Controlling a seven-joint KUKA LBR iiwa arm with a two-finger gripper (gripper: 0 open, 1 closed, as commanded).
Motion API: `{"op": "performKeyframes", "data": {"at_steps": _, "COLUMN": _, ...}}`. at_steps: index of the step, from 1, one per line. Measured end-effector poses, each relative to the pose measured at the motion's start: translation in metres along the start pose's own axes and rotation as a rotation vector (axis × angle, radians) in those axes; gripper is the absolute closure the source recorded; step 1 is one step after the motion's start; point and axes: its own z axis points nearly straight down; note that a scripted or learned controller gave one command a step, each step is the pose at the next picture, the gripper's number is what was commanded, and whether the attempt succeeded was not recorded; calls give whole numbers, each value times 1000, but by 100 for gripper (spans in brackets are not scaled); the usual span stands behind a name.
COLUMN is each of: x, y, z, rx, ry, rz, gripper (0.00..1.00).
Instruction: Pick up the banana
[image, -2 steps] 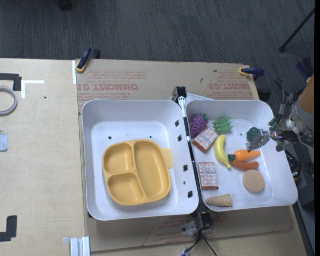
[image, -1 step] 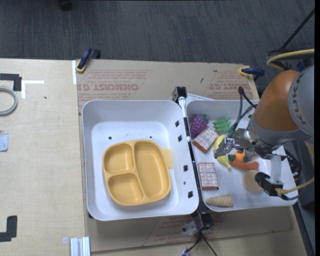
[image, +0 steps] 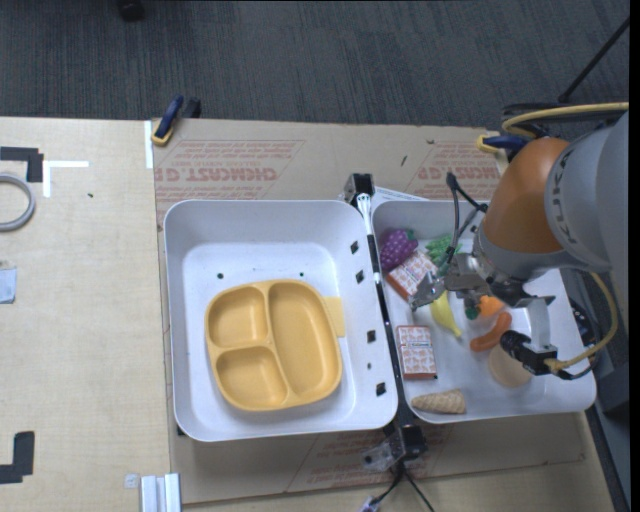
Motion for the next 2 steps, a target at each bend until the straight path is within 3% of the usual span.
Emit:
{"op": "performKeyframes", "data": {"at_steps": 1, "x": -1, "y": 0, "z": -10, "rx": 0, "ry": 0, "rz": 2, "gripper": 100}}
{"op": "performKeyframes", "data": {"at_steps": 2, "x": 52, "y": -55, "z": -99, "rx": 1, "ry": 0, "rz": 152, "gripper": 100}}
